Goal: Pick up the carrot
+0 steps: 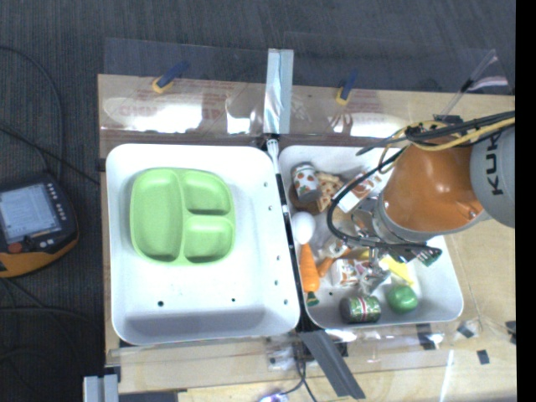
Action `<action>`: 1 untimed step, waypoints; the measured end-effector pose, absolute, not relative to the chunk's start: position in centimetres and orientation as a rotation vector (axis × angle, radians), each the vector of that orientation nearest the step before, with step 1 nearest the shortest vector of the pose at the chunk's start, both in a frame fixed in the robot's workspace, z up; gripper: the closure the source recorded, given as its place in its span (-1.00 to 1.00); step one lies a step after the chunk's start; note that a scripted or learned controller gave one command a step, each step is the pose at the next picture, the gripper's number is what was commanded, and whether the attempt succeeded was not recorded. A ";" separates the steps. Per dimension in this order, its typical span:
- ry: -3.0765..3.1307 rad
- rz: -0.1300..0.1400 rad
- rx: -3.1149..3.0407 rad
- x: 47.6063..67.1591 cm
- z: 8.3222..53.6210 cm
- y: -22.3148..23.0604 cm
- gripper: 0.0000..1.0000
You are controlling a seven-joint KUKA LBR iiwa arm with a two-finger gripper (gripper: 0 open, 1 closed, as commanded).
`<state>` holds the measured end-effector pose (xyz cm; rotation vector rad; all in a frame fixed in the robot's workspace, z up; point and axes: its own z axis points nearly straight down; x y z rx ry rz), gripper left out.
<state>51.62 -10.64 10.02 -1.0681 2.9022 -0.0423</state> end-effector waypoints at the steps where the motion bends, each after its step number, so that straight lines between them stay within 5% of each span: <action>1: 2.796 0.003 -1.429 53.8 10.7 -10.5 -1.00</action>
